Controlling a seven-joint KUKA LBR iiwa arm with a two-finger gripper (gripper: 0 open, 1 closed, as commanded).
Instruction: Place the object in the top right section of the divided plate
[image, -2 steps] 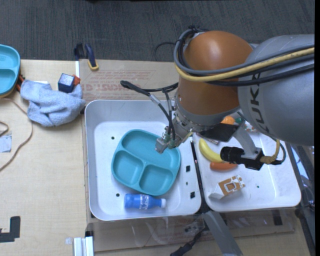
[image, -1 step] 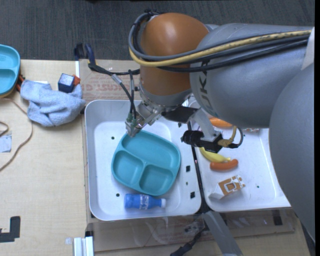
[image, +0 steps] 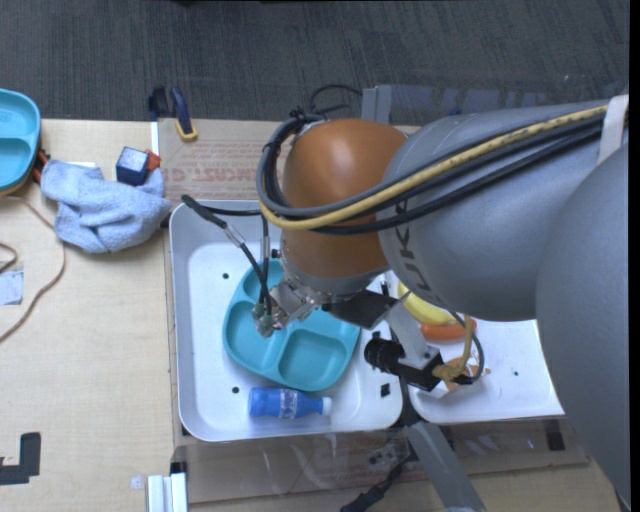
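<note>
The grey KUKA arm with its orange band (image: 335, 195) leans in over the left of the 2 shallow white bins (image: 200, 300), and its two-finger gripper (image: 266, 318) hangs low over the turquoise plastic divided plate (image: 300, 355) lying in that bin. The tip is small and dark against the plate, so I cannot tell whether the jaws are parted or closed, nor whether anything sits between them. Which thing counts as the task's object is not plain either: a blue-and-white plastic bottle (image: 288, 404) lies on its side on the bin floor well below the jaws, just beside the plate's near rim, while a yellow banana-shaped item (image: 425, 310) and an orange piece (image: 455, 330) rest in the other bin, well to the right of the jaws and partly hidden by the arm. My judgement is that the step in hand is either the set-down over the plate or an approach before any pick. If something is held, the next move calls for shifting toward the plate's upper-right compartment, which the wrist hides, then releasing low; if not, the jaws need to go down to the bottle first
</note>
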